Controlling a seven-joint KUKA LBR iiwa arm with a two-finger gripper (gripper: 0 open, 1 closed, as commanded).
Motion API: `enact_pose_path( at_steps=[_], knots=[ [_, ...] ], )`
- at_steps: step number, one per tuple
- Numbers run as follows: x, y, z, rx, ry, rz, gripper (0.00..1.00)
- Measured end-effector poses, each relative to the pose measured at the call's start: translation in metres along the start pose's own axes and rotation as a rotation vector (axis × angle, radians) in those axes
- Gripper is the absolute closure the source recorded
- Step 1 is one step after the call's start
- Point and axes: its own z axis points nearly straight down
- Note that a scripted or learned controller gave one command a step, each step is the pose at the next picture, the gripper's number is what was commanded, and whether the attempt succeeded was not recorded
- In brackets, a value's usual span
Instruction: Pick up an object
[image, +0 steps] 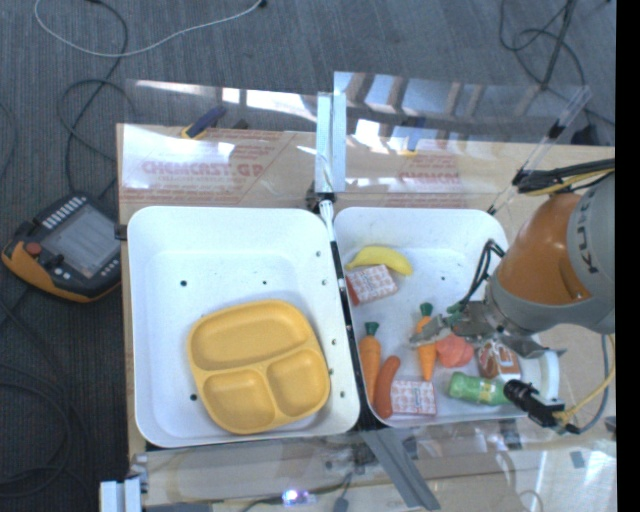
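While we look down at a slant on the counter, two white bins sit side by side: left bin mid-frame, right bin just beside it. In the left bin lies a yellow divided tray, w/ three compartments, toward the lower right of that bin.

Right bin holds the toy food. Near its upper left we see a banana, and just below it a small red-and-white packet. Lower down, along the bin's left wall, a carrot lies roughly upright in frame; a reddish sausage-like piece leans beside it, touching or nearly so. A second red-white packet sits at the bin's bottom edge. Right of that, a green bottle-like item lies on its side. A smaller carrot and a red-orange rounded piece sit mid-bin.

The arm enters from the frame's right, orange band showing, and bends down over the right bin's lower right part. The gripper is low over the small carrot and the red-orange piece; jaws are too cluttered to read, so we can't tell if they're open or closed, or gripping anything.

Far left of the frame, off the counter, a teach pendant rests on grey carpet.
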Motion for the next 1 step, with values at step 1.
enact_pose_path(
  at_steps=[1],
  knots=[
    [-0.0016, 0.0009, -0.0085, -0.003, -0.004, 0.002, 1.00]
  ],
)
